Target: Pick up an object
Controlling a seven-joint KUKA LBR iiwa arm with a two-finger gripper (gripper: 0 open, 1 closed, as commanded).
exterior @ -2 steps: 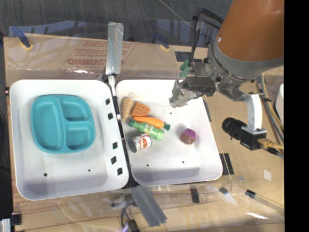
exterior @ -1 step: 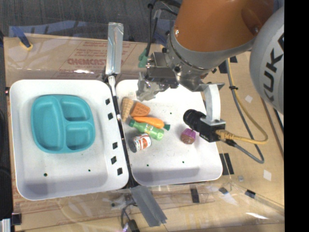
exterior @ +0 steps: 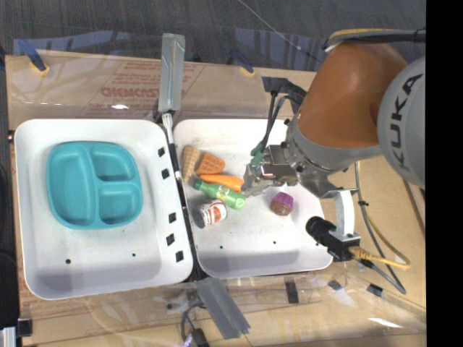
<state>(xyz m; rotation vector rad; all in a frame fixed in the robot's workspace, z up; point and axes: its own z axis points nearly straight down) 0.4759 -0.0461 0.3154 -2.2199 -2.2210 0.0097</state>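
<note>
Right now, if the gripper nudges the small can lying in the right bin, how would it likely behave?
The can lies on its side on the flat bin floor, so it would probably roll rather than slide. It looks small and toy-like, so probably light. The green bottle sits close beside it and might stop a roll that way.

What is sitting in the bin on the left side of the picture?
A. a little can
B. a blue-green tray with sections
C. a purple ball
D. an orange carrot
B. The teal sectioned tray lies alone in the left bin, while the carrot, the small can and the purple item are all in the right bin.
</note>
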